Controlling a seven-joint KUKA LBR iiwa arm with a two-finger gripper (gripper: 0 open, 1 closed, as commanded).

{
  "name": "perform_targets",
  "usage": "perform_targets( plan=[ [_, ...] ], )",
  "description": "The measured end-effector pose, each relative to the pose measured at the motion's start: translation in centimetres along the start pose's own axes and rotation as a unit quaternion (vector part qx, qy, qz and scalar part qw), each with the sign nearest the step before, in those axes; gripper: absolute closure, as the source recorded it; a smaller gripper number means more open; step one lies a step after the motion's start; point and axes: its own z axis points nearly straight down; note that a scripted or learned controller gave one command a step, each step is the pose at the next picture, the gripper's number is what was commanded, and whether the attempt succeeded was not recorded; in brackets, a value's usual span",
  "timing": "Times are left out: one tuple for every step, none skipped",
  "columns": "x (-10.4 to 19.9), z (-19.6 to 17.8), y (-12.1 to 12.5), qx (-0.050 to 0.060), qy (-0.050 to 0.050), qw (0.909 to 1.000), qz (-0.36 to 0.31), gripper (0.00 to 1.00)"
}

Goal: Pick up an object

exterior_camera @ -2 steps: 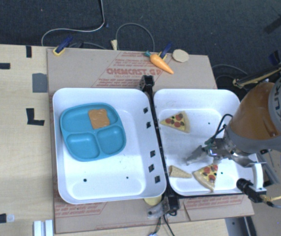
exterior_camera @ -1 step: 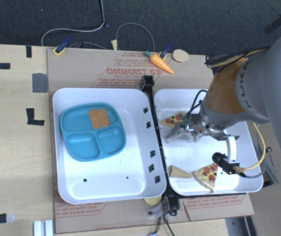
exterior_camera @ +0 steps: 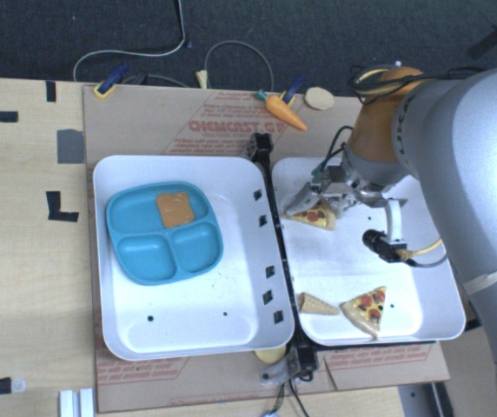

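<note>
End effector (exterior_camera: 311,200) lowered onto pizza slice (exterior_camera: 318,217) in right bin (exterior_camera: 422,320), positioned for pickup; finger state indeterminable.

Bins (exterior_camera: 109,189) white. Divided plate (exterior_camera: 144,259) sky blue; toast piece (exterior_camera: 175,208) tan-brown. Pizza slice (exterior_camera: 366,308) yellow-tan with red spots; second slice (exterior_camera: 318,218) same. Toy carrot (exterior_camera: 285,113) orange, green tip. Arm (exterior_camera: 466,163) grey, orange band (exterior_camera: 383,115). Surface (exterior_camera: 23,259) pale wood, black marks.

The pizza slice (exterior_camera: 318,217) beneath the end effector (exterior_camera: 311,200) is partly covered by it. A yellowish object (exterior_camera: 270,353) is half hidden under the bins' front rim.
</note>
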Motion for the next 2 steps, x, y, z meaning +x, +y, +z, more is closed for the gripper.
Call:
perform_targets(
  plan=[
    [0.6,-0.2,0.3,-0.002,-0.005,1.0000,0.002,0.00],
    [-0.1,0.0,3.6,0.000,0.000,1.0000,0.001,0.00]
  ],
)
